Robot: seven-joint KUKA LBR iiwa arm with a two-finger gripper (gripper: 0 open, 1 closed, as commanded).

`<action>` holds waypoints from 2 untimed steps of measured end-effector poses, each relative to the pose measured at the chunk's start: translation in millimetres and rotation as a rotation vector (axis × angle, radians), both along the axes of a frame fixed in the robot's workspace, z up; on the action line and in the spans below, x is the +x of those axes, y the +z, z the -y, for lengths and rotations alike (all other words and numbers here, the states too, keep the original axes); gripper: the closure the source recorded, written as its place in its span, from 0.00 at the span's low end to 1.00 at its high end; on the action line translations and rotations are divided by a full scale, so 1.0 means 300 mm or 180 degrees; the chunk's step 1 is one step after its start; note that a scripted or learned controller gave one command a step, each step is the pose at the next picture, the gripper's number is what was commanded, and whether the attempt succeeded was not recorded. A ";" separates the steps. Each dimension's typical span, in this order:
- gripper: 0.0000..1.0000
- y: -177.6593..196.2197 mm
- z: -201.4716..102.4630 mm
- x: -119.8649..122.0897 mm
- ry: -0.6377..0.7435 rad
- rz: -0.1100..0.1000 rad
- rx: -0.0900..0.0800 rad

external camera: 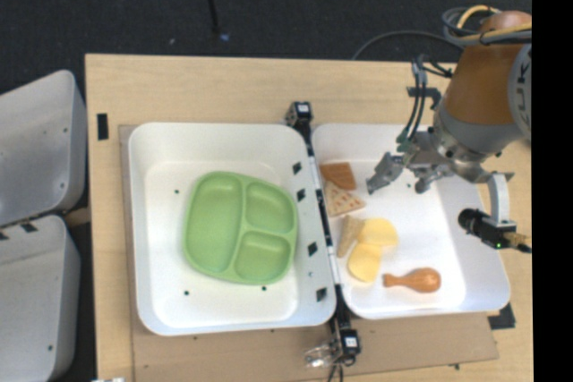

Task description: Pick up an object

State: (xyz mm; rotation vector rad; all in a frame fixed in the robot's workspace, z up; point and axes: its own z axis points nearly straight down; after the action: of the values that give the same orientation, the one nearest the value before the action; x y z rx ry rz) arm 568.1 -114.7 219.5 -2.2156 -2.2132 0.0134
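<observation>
Bench [107,192]: pale wood, carrying two shallow white bins side by side, touching along a clipped centre seam.

Left bin [161,300]: holding a green divided tray [240,228], three compartments, lying flat near the middle and turned slightly askew.

Right bin [474,282]: holding all the small pieces, grouped toward its left side.

Arm [483,94]: reaching in from the right, orange band showing above the grey wrist, cables looping around it. It is hanging over the upper right part of the right bin.

Gripper [405,176]: sitting above bare bin floor, to the right of the bread pieces and apart from them. Two dark fingers are showing spread apart, with white floor visible between them; nothing is sitting between them.

Candidate objects, large to small:
- Two yellow rounded pieces [372,248], touching each other, lying low in the bin's left half.
- Orange-brown drumstick-shaped piece [414,280], lying just right of the lower yellow piece.
- Tan cracker-like square [343,201], resting against the seam.
- Brown toast-like slice [338,174], just above the square, touching it.
- Pale wedge [349,235], tucked beside the yellow pieces on their left.
</observation>
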 end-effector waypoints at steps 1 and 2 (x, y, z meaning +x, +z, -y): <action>0.00 0.025 0.000 0.009 0.0008 0.0044 -0.0006; 0.00 -0.186 0.003 0.009 0.0002 0.0030 -0.0007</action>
State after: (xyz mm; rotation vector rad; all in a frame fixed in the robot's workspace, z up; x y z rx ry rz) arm 570.8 -115.4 163.8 -2.2207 -2.2198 0.0055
